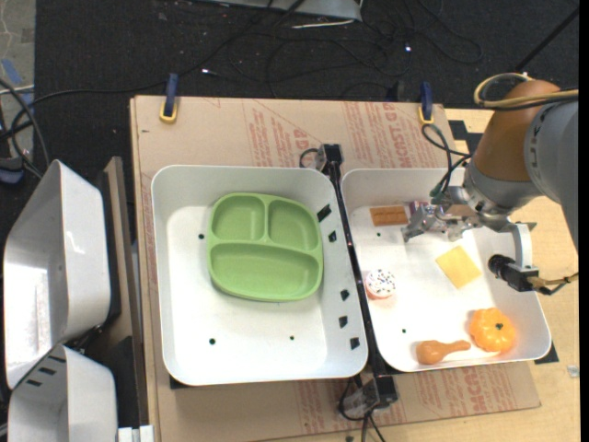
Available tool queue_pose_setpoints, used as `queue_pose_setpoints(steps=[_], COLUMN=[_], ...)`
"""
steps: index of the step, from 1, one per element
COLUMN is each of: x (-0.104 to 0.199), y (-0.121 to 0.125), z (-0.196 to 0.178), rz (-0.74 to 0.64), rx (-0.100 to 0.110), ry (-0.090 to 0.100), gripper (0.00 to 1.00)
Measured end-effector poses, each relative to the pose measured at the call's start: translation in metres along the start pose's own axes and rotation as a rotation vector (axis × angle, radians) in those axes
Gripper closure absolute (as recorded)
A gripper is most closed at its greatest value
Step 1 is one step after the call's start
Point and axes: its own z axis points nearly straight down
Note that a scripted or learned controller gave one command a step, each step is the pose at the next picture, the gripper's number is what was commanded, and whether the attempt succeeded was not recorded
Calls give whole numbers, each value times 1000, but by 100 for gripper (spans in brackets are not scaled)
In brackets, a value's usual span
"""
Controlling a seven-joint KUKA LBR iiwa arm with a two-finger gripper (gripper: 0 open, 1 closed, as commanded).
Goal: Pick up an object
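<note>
Leftmost, the left bin (175,274) carries a green divided plate (266,247), lying flat with three compartments. It is stiff, wide and low, and offers little but a thin rim to pinch; judged a poor first candidate.

Next, the right bin (534,339) holds the smaller items. A small pink-and-white frosted piece (380,284) sits near the divider between the bins; it looks light and rounded, likely to roll if nudged. A flat brown rectangular piece (387,215) lies near the far wall, thin and hard to get under. The end effector (433,221) hangs low over the bin floor just beside that piece and nothing is visible between its parts; whether it is open or closed cannot be told from this angle.

Just right of it lies a yellow wedge (457,267), the nearest candidate. It appears light and rigid, probably smooth plastic; take it across its two straight sides, not its flat face.

Toward the near wall lie an orange drumstick-shaped piece (440,350), best pinched across its narrow neck, and an orange pumpkin (490,330), rounded and possibly slippery, so grip across its middle.
</note>
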Motion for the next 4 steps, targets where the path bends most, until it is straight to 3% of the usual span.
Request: queue_pose_setpoints(steps=[1,2,4], x=[0,1,1], y=[0,1,-2], z=[8,-3,-116], rz=[-1,-1,-4], rx=[-1,-4,-8], ry=[0,-1,-2], gripper=[0,100,100])
